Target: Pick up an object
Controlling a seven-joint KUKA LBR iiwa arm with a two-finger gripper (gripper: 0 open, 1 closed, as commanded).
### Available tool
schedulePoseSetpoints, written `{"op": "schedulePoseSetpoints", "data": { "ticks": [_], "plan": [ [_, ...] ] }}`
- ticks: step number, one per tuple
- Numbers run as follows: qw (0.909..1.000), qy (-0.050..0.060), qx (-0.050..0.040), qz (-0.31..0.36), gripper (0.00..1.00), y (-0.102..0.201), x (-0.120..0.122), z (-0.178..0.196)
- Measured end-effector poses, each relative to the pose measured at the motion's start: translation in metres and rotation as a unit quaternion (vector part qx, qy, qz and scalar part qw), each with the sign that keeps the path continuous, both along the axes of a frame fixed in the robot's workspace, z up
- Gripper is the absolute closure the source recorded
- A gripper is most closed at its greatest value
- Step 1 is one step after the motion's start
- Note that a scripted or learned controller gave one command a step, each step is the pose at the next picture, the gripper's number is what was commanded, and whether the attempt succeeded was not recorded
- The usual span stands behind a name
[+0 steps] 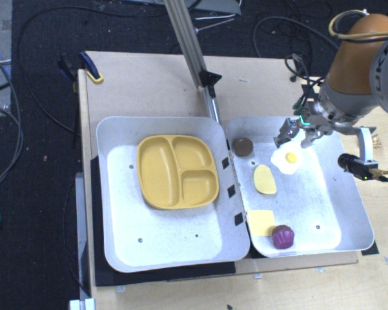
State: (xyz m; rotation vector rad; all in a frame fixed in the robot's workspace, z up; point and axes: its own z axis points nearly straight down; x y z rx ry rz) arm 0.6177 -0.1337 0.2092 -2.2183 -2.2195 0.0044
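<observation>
Robotics lab: bench point(148, 76), loose cables point(32, 108), white bins point(116, 237).

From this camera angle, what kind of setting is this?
Likely a robotics lab bench: two shallow white bins, toy food such as a white-and-yellow fried egg, loose black cables on the dark floor, and the grey-and-orange arm's gripper.

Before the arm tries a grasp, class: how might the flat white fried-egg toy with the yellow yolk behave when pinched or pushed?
The flat white fried-egg toy lies low in the right white bin, so fingers may struggle to get under it. It looks thin, probably light, and likely to slide rather than roll. The gripper hovers at its upper edge.
</observation>
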Motion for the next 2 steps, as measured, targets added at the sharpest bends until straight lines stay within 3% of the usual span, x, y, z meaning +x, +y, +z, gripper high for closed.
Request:
{"op": "schedulePoseSetpoints", "data": {
  "ticks": [1, 2],
  "plan": [
    [1.0, -0.002, -0.0003, 0.0, 0.0, 0.0, 0.001, 0.002],
    [1.0, -0.001, -0.0003, 0.0, 0.0, 0.002, -0.003, -0.041]
  ]
}}
